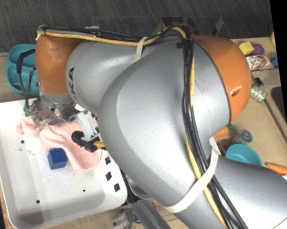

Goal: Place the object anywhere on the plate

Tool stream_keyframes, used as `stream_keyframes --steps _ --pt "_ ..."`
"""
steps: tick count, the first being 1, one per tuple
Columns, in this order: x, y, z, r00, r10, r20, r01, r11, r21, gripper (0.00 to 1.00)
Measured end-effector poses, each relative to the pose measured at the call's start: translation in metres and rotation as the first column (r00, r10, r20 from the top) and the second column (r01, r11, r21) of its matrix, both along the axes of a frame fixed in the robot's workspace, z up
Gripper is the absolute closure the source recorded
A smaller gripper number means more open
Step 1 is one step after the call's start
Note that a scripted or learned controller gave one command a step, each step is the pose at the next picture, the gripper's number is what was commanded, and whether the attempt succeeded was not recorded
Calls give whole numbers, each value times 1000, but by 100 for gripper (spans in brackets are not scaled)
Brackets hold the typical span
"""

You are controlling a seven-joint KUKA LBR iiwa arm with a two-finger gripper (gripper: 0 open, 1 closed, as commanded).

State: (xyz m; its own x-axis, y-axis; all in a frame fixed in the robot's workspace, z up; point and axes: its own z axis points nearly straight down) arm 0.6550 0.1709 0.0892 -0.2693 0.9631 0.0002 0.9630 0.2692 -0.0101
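A small blue cube (57, 158) rests on the left edge of a crumpled pink cloth (73, 142) inside the left white bin (14, 172). My gripper (42, 116) hangs over the cloth's far corner, near the bin's back wall, up and slightly left of the cube. The grey arm with its orange band (51, 61) reaches in from the right and hides the cloth's right side and most of the right bin.
A teal container (19, 68) stands just behind the left bin. On the bench at the right lie small toys (254, 53), a teal bowl (243, 154) and an orange piece (281, 168). Bare bin floor stretches left of and in front of the cube.
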Motion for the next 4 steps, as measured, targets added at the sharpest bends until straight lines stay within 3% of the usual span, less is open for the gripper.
stream_keyframes --steps 1,2,3,4 --pt "2 -7 70 993 -114 6 114 993 1 100" --pt "0 31 -1 976 216 0 -216 976 3 100" --pt "0 27 74 949 314 7 -314 949 2 100" --pt "1 -3 83 960 279 3 -279 960 1 100"
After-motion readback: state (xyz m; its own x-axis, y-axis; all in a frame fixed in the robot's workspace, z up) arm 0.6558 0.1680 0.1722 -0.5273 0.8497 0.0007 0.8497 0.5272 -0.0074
